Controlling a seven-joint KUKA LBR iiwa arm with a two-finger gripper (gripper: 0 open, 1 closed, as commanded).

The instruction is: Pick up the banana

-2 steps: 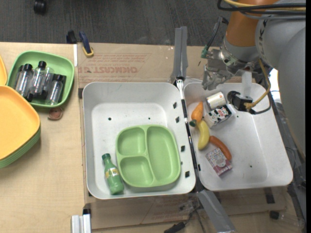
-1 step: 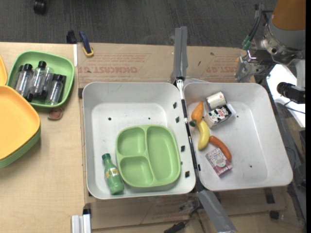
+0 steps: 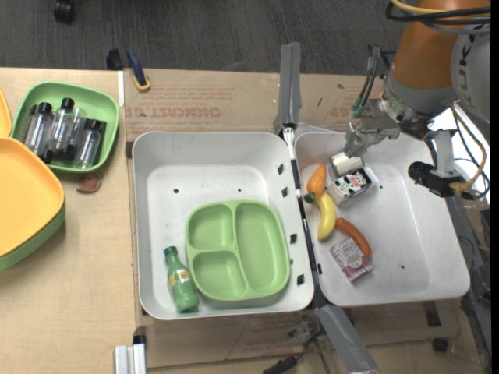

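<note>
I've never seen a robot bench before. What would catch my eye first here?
Probably the grey arm's big orange band at upper right, with its gripper hanging above the right white bin. Next, the light green three-compartment plastic tray in the left white bin, and the yellow banana lying in the right one.

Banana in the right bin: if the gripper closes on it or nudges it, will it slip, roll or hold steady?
The banana looks smooth and curved, so it may pivot or slide on the white bin floor. It lies between the orange carrot-like toy and the sausage-like toy, so a nudge would probably shift them. It is probably a light, stiff toy.
</note>
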